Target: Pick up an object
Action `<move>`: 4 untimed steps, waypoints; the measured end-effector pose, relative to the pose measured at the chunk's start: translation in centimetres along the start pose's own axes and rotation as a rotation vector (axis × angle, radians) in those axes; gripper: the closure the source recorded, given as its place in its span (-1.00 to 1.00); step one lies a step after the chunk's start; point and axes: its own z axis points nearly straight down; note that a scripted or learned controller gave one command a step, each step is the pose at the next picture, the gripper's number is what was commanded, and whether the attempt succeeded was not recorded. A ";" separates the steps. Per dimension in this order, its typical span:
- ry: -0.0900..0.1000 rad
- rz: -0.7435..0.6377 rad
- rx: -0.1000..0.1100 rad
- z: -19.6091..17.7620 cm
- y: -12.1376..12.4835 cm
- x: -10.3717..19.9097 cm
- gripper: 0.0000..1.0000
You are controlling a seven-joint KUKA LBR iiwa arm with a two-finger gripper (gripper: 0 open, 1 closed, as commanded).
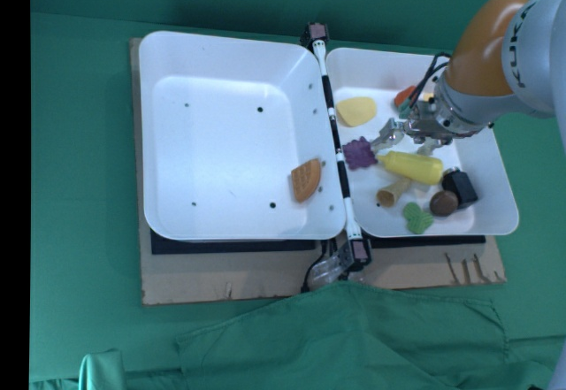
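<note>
Two white bins (177, 52) sit side by side on a brown cardboard sheet (221, 286), with a black-and-white striped rod (334, 136) running between them. Green cloth (88, 158) covers the bench, bunched up along the front edge.

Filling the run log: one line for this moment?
gripper over right bin | beside purple piece, yellow bottle | nothing visibly held
</note>
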 end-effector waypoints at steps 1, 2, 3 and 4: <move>-0.001 0.000 -0.005 -0.1 -6.1 0.9 -1.00; 0.004 -0.003 0.007 0.1 -2.6 -0.1 -1.00; -0.001 0.001 -0.003 -0.1 -9.4 1.2 -1.00; -0.003 0.003 -0.009 -1.3 -9.1 1.0 1.00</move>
